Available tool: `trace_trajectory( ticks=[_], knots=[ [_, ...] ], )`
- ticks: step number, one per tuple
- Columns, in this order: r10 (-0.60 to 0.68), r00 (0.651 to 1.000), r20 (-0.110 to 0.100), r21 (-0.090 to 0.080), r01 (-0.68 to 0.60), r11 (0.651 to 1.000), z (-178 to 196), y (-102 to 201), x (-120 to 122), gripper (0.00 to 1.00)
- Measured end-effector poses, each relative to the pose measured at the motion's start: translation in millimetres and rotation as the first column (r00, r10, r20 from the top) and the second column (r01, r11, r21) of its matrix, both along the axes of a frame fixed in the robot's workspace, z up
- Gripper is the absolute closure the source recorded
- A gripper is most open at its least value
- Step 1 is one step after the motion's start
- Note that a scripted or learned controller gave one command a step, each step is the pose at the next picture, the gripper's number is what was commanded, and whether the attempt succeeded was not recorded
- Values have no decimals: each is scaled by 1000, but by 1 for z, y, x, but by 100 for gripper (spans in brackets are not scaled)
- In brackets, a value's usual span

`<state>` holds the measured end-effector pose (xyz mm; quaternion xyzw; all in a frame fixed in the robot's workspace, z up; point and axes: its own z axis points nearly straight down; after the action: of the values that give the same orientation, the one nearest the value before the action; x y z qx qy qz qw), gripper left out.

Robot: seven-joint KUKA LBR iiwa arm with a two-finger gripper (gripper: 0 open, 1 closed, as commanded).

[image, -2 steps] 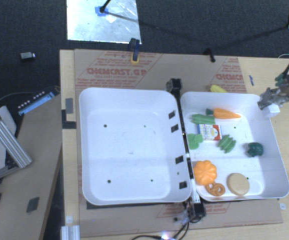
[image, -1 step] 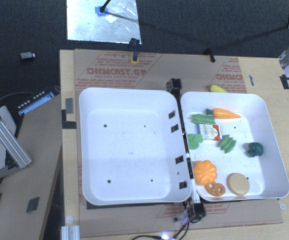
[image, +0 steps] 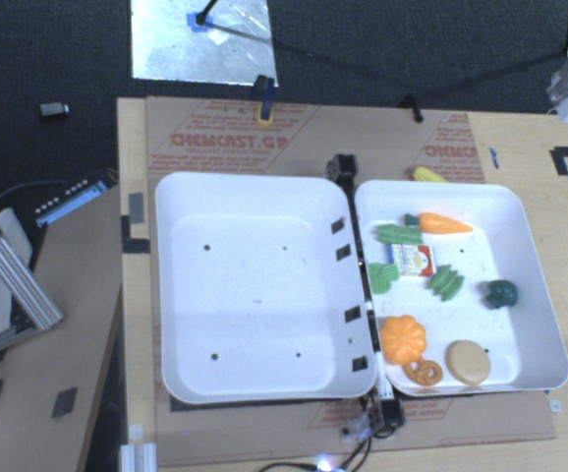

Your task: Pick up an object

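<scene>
Smooth white plastic bins (image: 255,190) on matt cardboard (image: 225,136).

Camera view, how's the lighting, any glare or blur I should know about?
In the camera view the light is even and soft. The foil sheet above the bench glares in patches. The right bin and the left bin are bright white but keep their detail. Shadows under the carrot and the orange pumpkin are faint. Small print on the card is too blurred to read.
</scene>
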<state>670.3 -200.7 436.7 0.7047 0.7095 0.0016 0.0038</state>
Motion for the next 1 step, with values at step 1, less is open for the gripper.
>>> trace_trajectory(
  ticks=[1],
  knots=[
    [0, 1000, -1, 2, 0, 1000, 32, 20, -8, 100]
  ],
)
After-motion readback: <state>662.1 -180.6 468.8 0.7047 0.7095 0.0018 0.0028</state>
